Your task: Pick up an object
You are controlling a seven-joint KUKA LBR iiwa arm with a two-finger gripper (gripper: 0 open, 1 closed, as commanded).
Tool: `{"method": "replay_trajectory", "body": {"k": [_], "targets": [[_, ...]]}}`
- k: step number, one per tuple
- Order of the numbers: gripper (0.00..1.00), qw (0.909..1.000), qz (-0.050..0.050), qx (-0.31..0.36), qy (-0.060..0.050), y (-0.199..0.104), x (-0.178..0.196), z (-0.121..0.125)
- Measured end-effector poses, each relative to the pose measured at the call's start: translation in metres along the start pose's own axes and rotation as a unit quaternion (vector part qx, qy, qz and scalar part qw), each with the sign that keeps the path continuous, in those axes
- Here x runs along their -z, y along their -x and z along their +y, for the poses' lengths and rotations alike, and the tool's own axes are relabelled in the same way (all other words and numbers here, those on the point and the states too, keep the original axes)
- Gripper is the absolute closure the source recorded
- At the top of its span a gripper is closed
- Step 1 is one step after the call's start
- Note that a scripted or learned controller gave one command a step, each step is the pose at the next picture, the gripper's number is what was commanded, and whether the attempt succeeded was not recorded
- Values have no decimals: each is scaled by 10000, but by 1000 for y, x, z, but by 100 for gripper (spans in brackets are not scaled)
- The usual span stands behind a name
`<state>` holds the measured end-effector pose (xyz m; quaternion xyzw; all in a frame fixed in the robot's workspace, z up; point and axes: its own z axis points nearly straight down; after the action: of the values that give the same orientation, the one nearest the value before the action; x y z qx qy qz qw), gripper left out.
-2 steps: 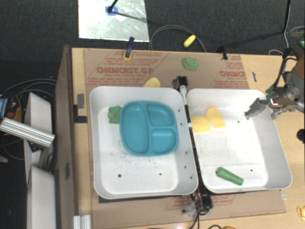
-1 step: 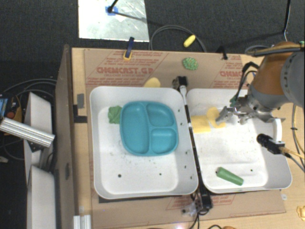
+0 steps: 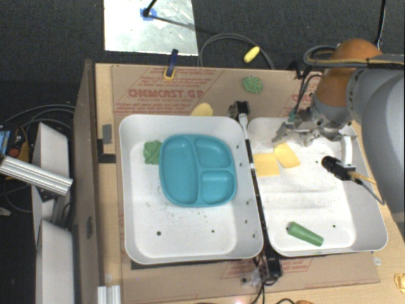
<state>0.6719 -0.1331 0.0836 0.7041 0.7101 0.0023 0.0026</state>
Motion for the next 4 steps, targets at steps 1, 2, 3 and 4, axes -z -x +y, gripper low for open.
{"method": "replay_trajectory", "body": {"k": [1,2,3,4], "targets": [[0,10000,4,-18,-37,-21,1,-30],[100,10000,1,-11,-7,-21,13,-28],[0,10000,1,-10,-10,-21,12,-28],[100,10000,2,-3,9,-21,24,-27]]}}
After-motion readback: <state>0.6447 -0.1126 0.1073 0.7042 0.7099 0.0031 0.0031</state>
